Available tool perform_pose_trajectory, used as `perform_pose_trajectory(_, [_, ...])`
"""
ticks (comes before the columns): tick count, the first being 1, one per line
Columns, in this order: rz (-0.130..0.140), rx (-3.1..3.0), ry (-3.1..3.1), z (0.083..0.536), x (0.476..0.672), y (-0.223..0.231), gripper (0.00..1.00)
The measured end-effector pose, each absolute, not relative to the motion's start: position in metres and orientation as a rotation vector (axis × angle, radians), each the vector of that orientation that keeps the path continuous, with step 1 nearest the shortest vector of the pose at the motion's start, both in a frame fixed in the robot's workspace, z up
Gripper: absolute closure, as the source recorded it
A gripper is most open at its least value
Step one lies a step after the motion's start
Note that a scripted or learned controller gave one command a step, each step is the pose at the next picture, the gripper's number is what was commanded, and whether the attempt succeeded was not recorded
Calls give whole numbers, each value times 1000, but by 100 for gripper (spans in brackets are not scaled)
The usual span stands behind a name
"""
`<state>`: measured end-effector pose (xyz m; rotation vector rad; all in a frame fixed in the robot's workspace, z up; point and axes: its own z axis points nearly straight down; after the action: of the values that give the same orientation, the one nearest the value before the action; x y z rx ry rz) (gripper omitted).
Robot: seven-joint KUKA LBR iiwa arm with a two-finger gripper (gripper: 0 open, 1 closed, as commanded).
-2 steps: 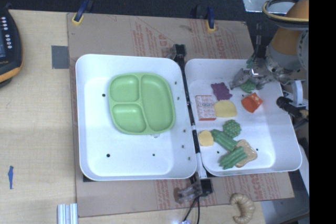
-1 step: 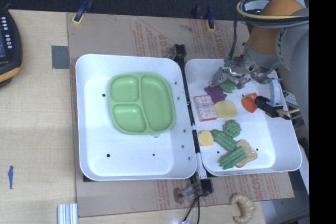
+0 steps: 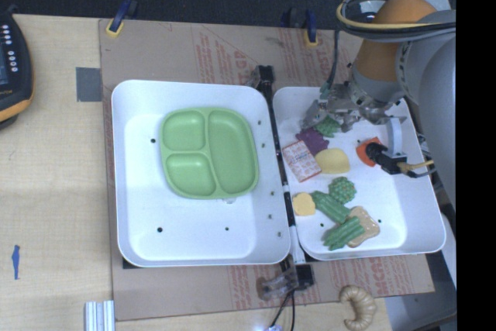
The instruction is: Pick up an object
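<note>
My gripper (image 3: pixel 333 114) is low in the back part of the right bin (image 3: pixel 418 232), under the orange band of the arm. A small green toy (image 3: pixel 327 126) lies right at its tip; whether it is held is hidden from this angle. Just in front lie a purple piece (image 3: pixel 312 140), a pink packet (image 3: pixel 300 160) and a yellow piece (image 3: pixel 333 160). To the right of these is an orange-red toy (image 3: pixel 370 151). Nearer the front are a green broccoli (image 3: pixel 342 187), two green vegetables (image 3: pixel 343 232), a tan slice (image 3: pixel 364 222) and a small yellow piece (image 3: pixel 304 204).
The left bin (image 3: pixel 139 236) holds a green divided plate (image 3: pixel 209 152). A tan croissant-shaped toy (image 3: pixel 359 306) lies on the cardboard outside the bins, at the front. A black and orange pendant (image 3: pixel 12 66) sits at the far left of the bench.
</note>
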<state>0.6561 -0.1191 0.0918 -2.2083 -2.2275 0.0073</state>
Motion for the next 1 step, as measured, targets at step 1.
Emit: perform_pose_trajectory(1, [9,-2207,-2226,92,656,-97,0])
